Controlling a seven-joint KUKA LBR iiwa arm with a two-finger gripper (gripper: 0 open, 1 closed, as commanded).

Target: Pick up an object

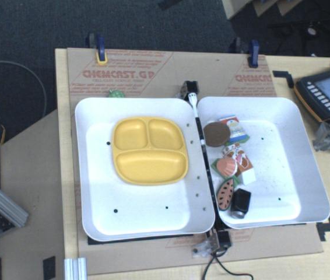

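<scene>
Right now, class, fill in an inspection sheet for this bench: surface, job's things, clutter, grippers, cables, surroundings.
Surface: brown board bearing left bin and right bin, side by side.
Job's things: brown disc, small carton, pink piece, watermelon slice, black block, clustered along the right bin's left side.
Clutter: yellow divided plate in the left bin.
Grippers: nothing seen.
Cables: black cable at the front edge.
Surroundings: two blue clamps at the back; handheld pendant at right.
</scene>
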